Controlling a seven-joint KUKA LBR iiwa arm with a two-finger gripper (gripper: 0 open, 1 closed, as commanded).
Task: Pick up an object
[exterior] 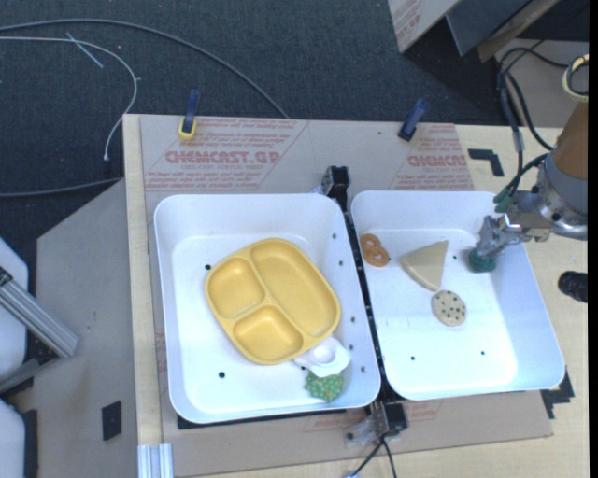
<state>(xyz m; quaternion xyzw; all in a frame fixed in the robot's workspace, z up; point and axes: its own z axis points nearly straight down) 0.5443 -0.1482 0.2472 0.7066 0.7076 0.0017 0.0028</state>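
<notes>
The end effector [486, 245] is down in the right bin [523, 369], right over a small green object [482, 262] near the far right wall, and I can't tell how it's set. Crowding that wall risks a clipped or glancing grab. More open room lies around the wedge [426, 263], cookie [449, 307] and pretzel [375, 249].

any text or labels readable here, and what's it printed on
"CHEMCAST GP" in red, on the protective sheet over the board behind the left bin.
"CHEMCAST GP" again, in red, on the same sheet behind the right bin; partly faded.
Red print on the cardboard box at the top edge: too small and cropped to read.
</notes>
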